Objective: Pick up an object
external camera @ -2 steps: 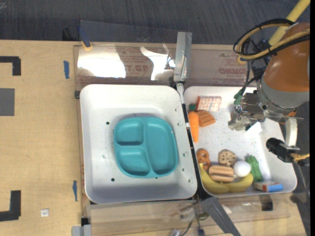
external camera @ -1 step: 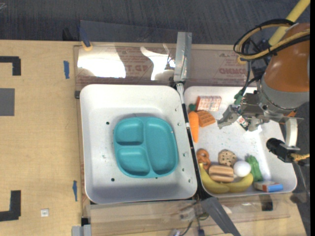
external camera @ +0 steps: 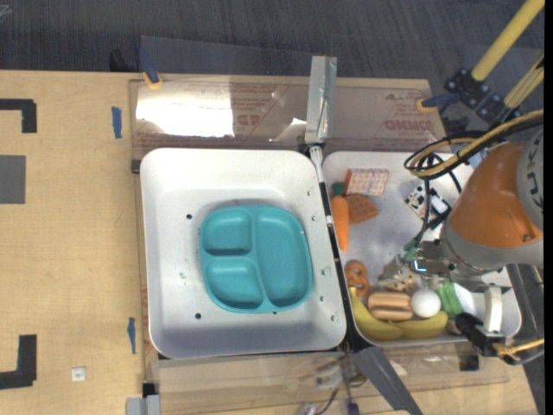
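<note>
Toys crowd the right white plastic bin (external camera: 380,164) on my wooden counter (external camera: 60,232). My tool (external camera: 413,264) sits low over the middle of that bin, under my grey wrist with its orange band (external camera: 497,206); how it stands, spread or pressed together, I cannot tell from this angle. Just below it lie a small white egg-shaped ball (external camera: 425,303), a toy hot dog in a tan bun (external camera: 390,304) and a yellow plastic banana (external camera: 397,325) along the near wall. An orange plastic carrot (external camera: 340,220) lies against the left wall, a pink printed card box (external camera: 366,181) beyond it. The left white bin (external camera: 173,188) carries a teal divided plastic plate (external camera: 256,258).
</note>
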